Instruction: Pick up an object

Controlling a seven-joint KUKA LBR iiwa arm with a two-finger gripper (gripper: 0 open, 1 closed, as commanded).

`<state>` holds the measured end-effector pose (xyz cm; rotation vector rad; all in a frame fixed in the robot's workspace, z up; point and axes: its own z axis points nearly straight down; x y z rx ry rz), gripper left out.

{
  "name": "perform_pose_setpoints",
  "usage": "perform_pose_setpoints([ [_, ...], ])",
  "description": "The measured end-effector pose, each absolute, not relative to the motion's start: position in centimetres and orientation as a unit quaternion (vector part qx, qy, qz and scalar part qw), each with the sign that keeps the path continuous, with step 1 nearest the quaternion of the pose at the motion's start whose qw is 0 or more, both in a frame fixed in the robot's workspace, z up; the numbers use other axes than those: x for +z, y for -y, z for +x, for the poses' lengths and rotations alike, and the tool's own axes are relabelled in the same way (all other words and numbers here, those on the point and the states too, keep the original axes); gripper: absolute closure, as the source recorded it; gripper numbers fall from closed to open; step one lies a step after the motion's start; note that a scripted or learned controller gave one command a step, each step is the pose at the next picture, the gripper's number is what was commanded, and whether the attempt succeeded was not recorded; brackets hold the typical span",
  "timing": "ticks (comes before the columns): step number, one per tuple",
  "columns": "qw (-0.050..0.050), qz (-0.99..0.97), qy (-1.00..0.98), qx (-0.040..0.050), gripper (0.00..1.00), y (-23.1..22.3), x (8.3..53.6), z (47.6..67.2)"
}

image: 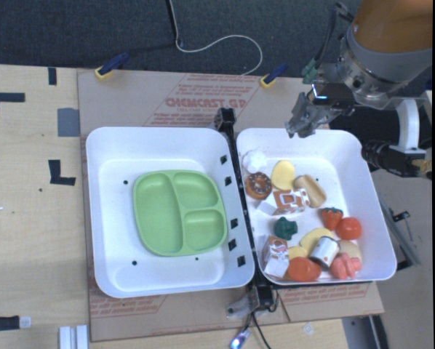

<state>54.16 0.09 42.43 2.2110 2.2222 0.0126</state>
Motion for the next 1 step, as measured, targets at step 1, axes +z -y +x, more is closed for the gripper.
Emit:
perform_pose_setpoints([
  [1,-0.002,0.705,-0.709,-0.0016,1.0,-4.98,40.01,48.27],
])
